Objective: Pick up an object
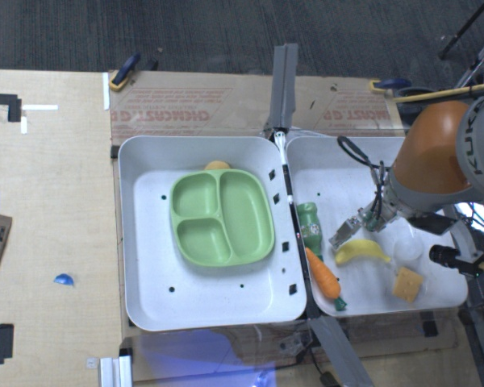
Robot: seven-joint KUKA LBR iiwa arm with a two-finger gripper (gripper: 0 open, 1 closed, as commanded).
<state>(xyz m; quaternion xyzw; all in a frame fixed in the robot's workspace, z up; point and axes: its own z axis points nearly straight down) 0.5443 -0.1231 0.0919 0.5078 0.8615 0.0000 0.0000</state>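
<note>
In the right bin (436,297) lie a yellow banana (363,251), an orange carrot (324,275) with a green tip, a green bottle (309,225) against the divider, and a tan sponge-like block (408,284). My gripper (346,233) hangs low over this bin, just above the banana's left end, reaching in from the right under the orange wrist band. Nothing shows between its fingers.
The left bin (145,248) holds a green three-compartment plate (223,217), with a small yellow-orange thing (217,166) peeking out behind it. A grey divider post (283,87) rises between the bins. Cables run across the right bin's back.
</note>
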